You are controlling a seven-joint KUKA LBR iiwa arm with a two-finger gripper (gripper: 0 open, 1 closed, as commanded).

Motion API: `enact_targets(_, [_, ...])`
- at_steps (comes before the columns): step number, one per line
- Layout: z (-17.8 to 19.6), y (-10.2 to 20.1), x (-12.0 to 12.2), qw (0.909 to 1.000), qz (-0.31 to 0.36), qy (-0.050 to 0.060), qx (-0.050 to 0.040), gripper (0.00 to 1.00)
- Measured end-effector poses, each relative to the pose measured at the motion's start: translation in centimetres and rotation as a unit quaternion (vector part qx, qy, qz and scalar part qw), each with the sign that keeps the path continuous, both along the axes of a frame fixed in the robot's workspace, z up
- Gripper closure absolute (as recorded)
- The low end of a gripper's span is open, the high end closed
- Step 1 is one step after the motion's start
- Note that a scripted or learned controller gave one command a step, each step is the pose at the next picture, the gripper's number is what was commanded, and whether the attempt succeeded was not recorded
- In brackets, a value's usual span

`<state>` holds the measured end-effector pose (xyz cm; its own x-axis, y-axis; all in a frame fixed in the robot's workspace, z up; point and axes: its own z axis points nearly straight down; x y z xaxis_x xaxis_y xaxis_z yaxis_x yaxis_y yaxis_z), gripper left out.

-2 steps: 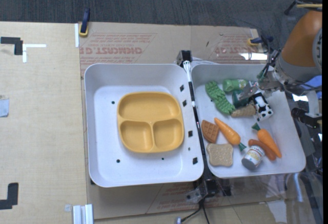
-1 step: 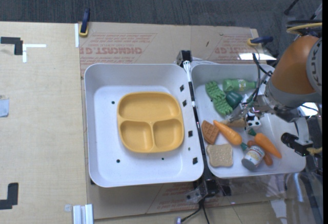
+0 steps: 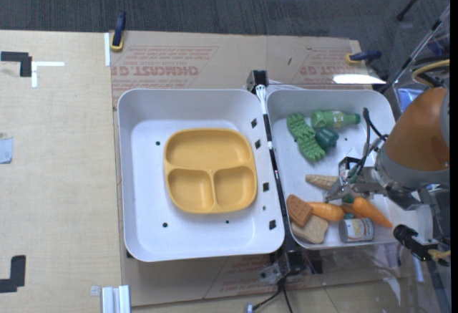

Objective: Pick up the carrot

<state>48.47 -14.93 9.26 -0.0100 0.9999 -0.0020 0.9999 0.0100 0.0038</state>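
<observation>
The carrot (image 3: 371, 210), orange with a small green top, lies near the front right of the right bin (image 3: 283, 134), pointing toward the right wall. My gripper (image 3: 343, 186) hangs low over the bin, just above and left of the carrot's green end. I see nothing lifted from the bin floor. The arm's orange band (image 3: 422, 136) and grey wrist hide the bin's right rim.
Just left of the carrot lie an orange stick (image 3: 325, 210), a brown biscuit (image 3: 298, 209), a bread slice (image 3: 310, 230) and a tin can (image 3: 356, 228). Green bottle (image 3: 333, 119), green ridged vegetable (image 3: 303, 137) and a beige piece (image 3: 321, 180) sit further back. The left bin holds a yellow divided plate (image 3: 211, 170).
</observation>
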Motion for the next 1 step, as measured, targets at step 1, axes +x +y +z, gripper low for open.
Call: enact_targets(1, [-0.01,-2.35,-0.59,0.997,-0.078,0.001,0.0007,0.0])
